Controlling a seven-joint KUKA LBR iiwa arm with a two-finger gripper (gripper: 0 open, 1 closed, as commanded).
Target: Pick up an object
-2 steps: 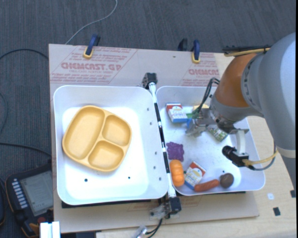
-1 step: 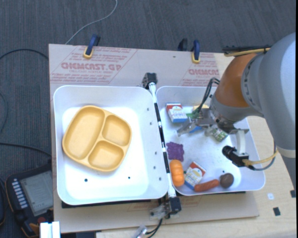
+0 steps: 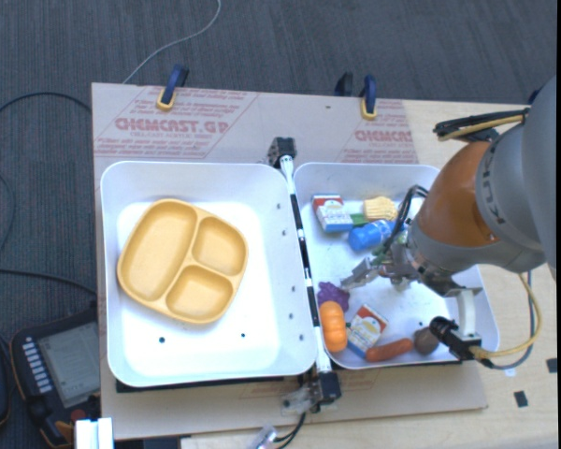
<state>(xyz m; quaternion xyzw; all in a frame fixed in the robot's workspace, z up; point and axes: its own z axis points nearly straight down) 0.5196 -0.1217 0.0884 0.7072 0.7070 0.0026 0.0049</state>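
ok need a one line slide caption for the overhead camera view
KUKA arm's gripper low over the right bin of toy food, beside a yellow divided plate in the left bin.

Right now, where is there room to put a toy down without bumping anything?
The left bin has bare white floor around the yellow plate, widest along its near edge. The right bin is crowded: carrot, sausage, small boxes and the arm fill it.

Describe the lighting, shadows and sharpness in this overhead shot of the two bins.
Camera view: even, diffuse light with no harsh glare on the white bins; the yellow divided plate casts a soft shadow toward the lower left, and the arm shades the right bin's floor beneath it. The plate looks crisp; the small toys such as the orange carrot are slightly soft.
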